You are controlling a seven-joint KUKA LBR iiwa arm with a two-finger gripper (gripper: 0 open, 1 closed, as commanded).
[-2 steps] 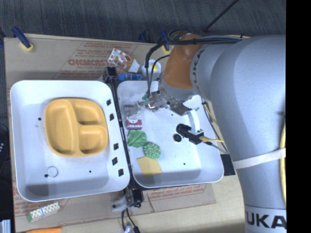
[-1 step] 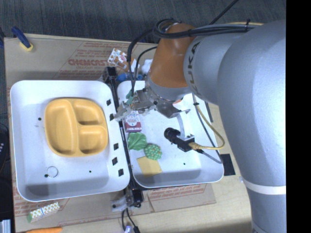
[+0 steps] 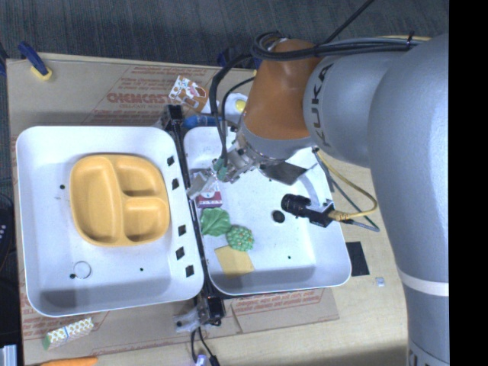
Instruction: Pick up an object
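Here the hand hangs just above the small red packet, left of the right bin's middle; its opening I cannot tell.

Both white bins are looking like smooth plastic, catching a soft sheen. The yellow divided tray is showing a matt, moulded plastic face. The arm's grey shell is gleaming glossy, its orange band shining satin-smooth. Underneath, the table is wearing dull printed cardboard. The green pieces are appearing bumpy-surfaced, the yellow square flat and matt.
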